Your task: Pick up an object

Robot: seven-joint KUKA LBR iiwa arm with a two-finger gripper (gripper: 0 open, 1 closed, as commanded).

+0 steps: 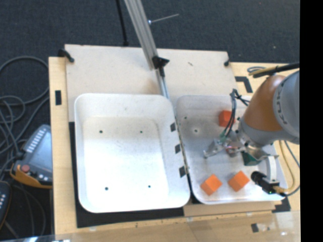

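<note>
Overhead slanted view of the bench. At far left, off the bench, a handheld control pendant [35, 155] with an orange base lies on dark carpet among grey cables [15, 100]. The left white bin [88, 110] sits on the pale bench top [116, 67]; small dark dots mark its floor. A slanted aluminium bar [143, 26] runs from the top of the view down to the gap between the bins. The right white bin [194, 115] holds three orange cubes: one orange cube [211, 184] near its front edge toward the left, a second orange cube [238, 181] just beside it to the right, and a third orange cube [225, 118] farther back, partly hidden by cables on the arm. The gripper [217, 149] is low over the middle of the right bin, between the rear cube and the two front cubes, apart from all three. Whether it is open or closed cannot be told from this angle, and nothing is seen between its tips. A green part [250, 159] shows just beside the wrist. The grey arm with its orange band [262, 107] enters from the right.
</note>
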